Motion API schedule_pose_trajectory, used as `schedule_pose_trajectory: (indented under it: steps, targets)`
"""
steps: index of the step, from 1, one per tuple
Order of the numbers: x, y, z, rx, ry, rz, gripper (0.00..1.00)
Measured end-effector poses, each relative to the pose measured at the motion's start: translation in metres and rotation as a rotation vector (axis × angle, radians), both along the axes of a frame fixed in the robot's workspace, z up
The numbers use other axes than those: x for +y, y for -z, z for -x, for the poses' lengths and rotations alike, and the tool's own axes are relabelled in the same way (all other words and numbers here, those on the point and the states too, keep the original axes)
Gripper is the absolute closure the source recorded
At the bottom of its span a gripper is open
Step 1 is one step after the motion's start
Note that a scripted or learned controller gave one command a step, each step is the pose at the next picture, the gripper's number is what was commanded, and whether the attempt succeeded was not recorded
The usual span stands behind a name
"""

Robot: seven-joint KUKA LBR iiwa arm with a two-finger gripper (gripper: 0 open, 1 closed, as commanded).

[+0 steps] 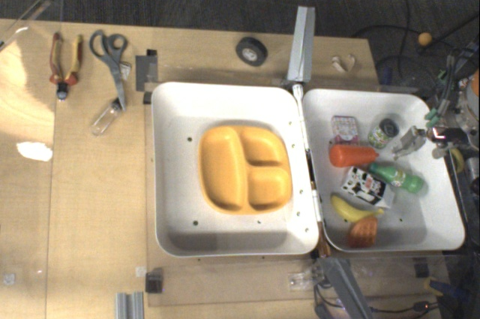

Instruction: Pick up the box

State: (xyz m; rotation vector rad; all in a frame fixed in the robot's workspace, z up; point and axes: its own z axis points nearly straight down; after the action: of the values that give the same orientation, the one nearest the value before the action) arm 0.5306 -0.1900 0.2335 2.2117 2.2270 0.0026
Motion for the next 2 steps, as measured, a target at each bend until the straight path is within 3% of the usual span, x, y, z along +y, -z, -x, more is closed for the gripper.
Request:
schedule_pose_trajectory:
  steps: [1, 2]
  targets:
    - [0.050, 0.084, -0.076, 0.001, 0.104, -0.001, 0.00]
    - [0.079, 0.147, -0.135, -0.003, 0.051, 0.000, 0.00]
